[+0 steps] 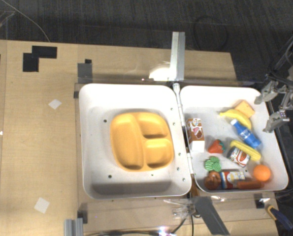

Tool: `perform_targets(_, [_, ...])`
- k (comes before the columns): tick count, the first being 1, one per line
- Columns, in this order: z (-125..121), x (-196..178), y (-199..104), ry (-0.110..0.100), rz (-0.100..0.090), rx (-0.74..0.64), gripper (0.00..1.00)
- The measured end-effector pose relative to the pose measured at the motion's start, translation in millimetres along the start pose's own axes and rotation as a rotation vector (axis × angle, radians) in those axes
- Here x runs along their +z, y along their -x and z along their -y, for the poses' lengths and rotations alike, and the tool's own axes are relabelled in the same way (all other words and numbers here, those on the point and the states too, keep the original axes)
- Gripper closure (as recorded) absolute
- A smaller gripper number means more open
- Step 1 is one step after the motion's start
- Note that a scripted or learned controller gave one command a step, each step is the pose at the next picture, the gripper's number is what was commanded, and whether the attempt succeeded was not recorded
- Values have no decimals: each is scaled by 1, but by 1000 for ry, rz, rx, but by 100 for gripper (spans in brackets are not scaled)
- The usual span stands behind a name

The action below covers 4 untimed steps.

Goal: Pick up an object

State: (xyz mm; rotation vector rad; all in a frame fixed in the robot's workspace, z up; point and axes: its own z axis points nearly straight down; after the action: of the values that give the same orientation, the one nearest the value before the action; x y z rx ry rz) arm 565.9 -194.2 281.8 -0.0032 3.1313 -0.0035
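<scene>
Your end effector [274, 104] hangs at the frame's right edge over the right bin's [284, 178] rim, fingers spread and holding nothing, so the pick is undone; the blue bottle [245, 133] lies nearest, just left.

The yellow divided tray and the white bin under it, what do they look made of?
The yellow divided tray looks like moulded plastic, smooth and matte: rounded compartment edges, even colour, only soft highlights. The white bin under it also looks like plastic, possibly painted metal: uniform white, rounded corners, a faint sheen. The picture cannot settle it.
</scene>
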Motion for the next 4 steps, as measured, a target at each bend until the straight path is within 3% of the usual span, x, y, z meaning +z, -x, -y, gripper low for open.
perform_targets(1, [3,183,39,-1,3,351,0])
perform_targets(2, [-58,195,83,2,0,722,0])
perform_targets(4, [-56,195,82,0,0,724,0])
